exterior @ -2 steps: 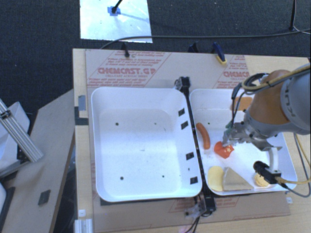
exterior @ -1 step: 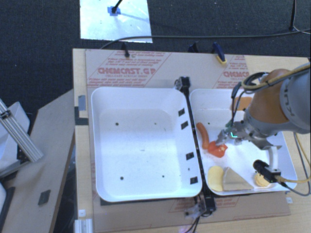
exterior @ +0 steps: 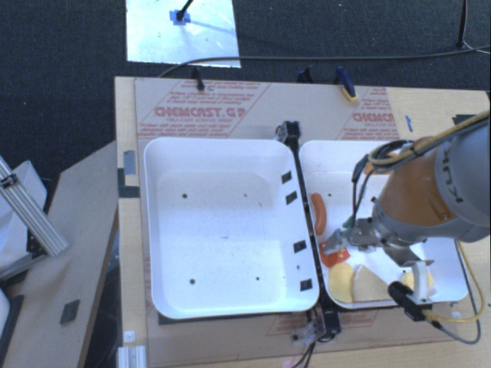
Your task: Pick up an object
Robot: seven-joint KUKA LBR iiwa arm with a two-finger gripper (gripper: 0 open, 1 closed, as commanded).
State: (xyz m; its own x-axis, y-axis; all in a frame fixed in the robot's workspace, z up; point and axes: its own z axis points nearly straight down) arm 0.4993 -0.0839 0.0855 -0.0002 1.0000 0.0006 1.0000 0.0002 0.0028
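Observation:
The arm reaches in from the right over the right bin [exterior: 337,159]. Its gripper [exterior: 340,243] hangs low at the bin's near left part, right above a small red object [exterior: 334,257]. An orange-red sausage-shaped piece [exterior: 318,213] lies along the bin's left wall, just behind the gripper. Pale yellow pieces [exterior: 342,282] lie at the near edge, in front of the gripper, and another yellow piece [exterior: 422,282] sits further right, partly behind the arm's black fitting. The arm's body hides much of the bin's floor.
The left bin [exterior: 165,228] stands beside the right one, divided from it by a black clip strip [exterior: 301,213]. Cables [exterior: 449,320] trail at the bench's near right. A metal plate [exterior: 182,21] lies on the floor beyond the bench.

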